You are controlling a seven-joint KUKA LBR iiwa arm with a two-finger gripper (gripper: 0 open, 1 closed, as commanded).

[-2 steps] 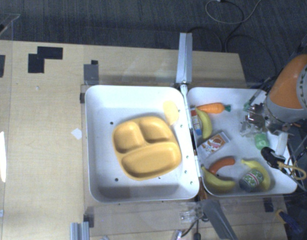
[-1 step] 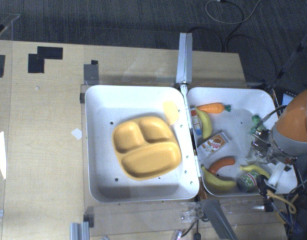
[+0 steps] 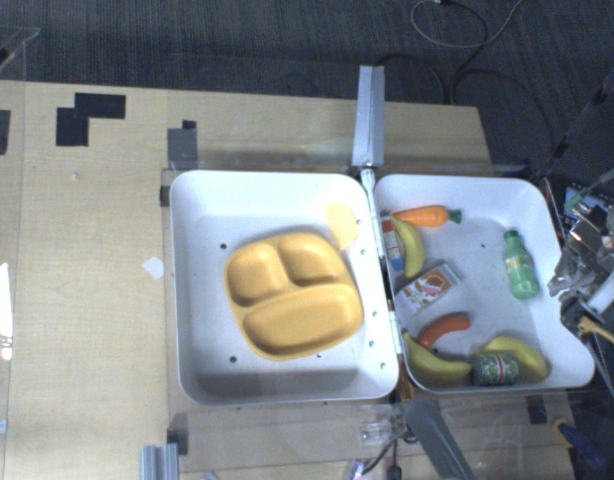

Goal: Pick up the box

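The jaws (image 3: 587, 268) sit at the far right edge of the view, just outside the right rim of the right bin (image 3: 543, 206); the metal parts there are cluttered and I cannot tell whether they are spread or pressed together. Nothing is seen between them.

Right bin, counted: one box (image 3: 427, 288), one green bottle (image 3: 520, 264), one carrot (image 3: 425, 216), one red sausage-shaped item (image 3: 444, 328), one green can (image 3: 496, 369), and three bananas: one along the left wall (image 3: 411, 248), one at the near left (image 3: 434, 361), one at the near right (image 3: 520, 352) touching the can.

The box is small, white with red print, and lies flat in the left half of the right bin. Its long axis runs diagonally, from lower left to upper right in the view, the upper end pointing toward the far right corner. It lies just beside the lower tip of the left-wall banana and just above the red item. Relative to the jaws it is well apart, to their left across the bin, with the bottle between them.

Left bin (image 3: 187, 288): one yellow divided tray (image 3: 292, 293) with three compartments, tilted, and one pale yellow item (image 3: 340, 225) by the far right wall.

Both bins rest side by side on the light wooden desk (image 3: 77, 268)
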